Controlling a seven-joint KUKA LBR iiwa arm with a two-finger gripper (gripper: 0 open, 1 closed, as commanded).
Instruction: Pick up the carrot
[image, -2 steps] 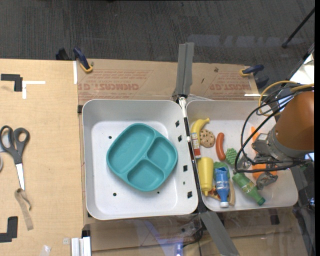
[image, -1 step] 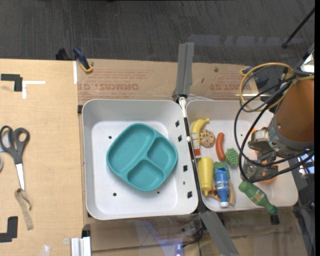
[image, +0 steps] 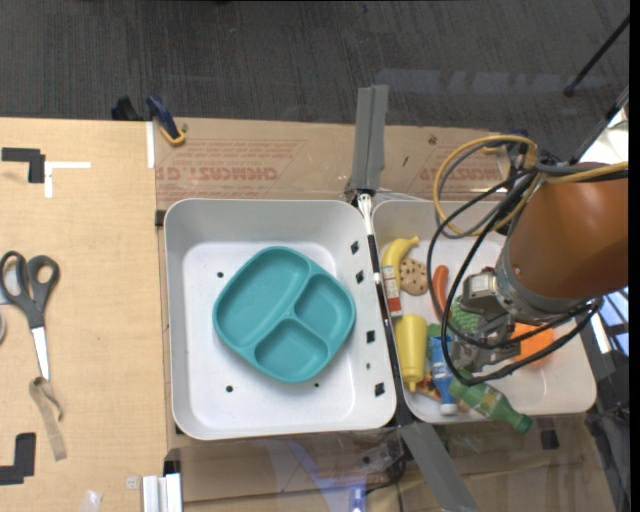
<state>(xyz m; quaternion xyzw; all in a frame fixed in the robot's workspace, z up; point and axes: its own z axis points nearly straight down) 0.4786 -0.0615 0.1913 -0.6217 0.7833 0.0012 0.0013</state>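
Observation:
The carrot lies in the right bin (image: 570, 395). Its orange body (image: 537, 345) pokes out to the right of the gripper, and a green knobby top (image: 462, 318) shows on the gripper's left. My gripper (image: 485, 348) is low in that bin, directly over the carrot's middle, which the wrist and cables hide. I cannot see whether the carrot is touched or held.
Crowded around the gripper are a yellow bottle (image: 410, 346), a green bottle (image: 492, 402), a blue item (image: 437, 352), a banana (image: 396, 256), a cookie (image: 411, 274) and a slim red-orange piece (image: 440, 285). The left bin (image: 185, 330) holds a teal divided plate (image: 285, 313). Scissors (image: 30, 290) lie far left.

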